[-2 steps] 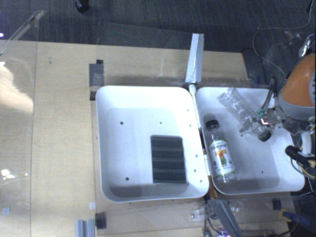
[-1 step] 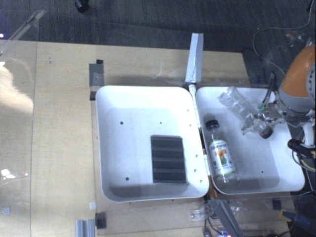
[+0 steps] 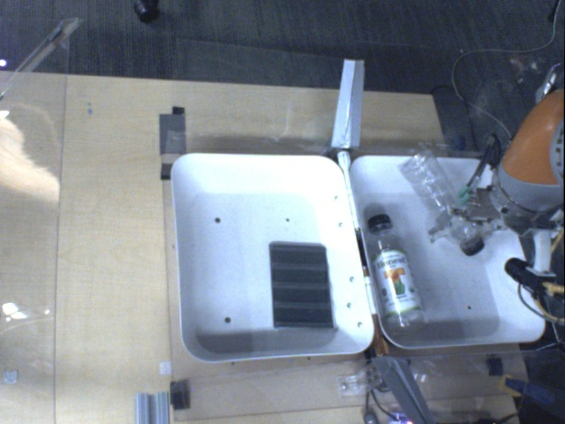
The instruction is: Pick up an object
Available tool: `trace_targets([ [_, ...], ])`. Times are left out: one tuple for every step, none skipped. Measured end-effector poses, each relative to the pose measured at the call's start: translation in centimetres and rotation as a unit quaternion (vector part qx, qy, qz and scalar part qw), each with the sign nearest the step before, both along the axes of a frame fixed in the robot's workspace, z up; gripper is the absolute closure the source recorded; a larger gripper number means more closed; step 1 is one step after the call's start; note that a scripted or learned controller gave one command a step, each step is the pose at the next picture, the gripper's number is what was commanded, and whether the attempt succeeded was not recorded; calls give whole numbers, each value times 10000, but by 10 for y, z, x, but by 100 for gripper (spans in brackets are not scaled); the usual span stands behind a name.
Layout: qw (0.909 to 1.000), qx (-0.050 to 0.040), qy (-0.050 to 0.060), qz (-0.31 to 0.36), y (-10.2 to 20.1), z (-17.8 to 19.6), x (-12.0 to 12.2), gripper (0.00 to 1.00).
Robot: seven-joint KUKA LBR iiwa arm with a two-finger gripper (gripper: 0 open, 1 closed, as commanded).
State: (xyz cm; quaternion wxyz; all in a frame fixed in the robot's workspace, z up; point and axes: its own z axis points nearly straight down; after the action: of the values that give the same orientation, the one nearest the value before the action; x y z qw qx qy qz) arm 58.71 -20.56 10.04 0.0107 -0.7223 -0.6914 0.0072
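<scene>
Bench (image 3: pixel 97 263) of pale wood carries two shallow white bins side by side. Farthest left, the left bin (image 3: pixel 203 237) holds a dark ribbed block (image 3: pixel 301 284), lying flat toward the near right part of its floor, its longer side running away from the camera. Across the divide, the right bin (image 3: pixel 441 316) holds a clear bottle with a black cap (image 3: pixel 393 276), lying on its side close to the left wall, cap toward the far end and its long axis running near to far with a slight tilt. Beyond it, toward the far side of the same bin, a crumpled clear plastic piece (image 3: pixel 428 179) lies near the gripper (image 3: pixel 468 228). The gripper hangs low over the right bin's middle, with the arm (image 3: pixel 534 148) coming in from the right. Its fingers are too blurred against the white floor to judge their spread, and nothing can be made out between them. The bottle lies left and nearer the camera from the gripper, apart from it; a grasp across its narrow width looks the likeliest approach.
</scene>
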Motion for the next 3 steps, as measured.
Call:
trace_targets([
  [9986,-17,160,496,-11,-3,23,0],
  [9948,43,389,943,-15,-4,56,0],
  [9853,9,250,1692,-16,-5,66,0],
])
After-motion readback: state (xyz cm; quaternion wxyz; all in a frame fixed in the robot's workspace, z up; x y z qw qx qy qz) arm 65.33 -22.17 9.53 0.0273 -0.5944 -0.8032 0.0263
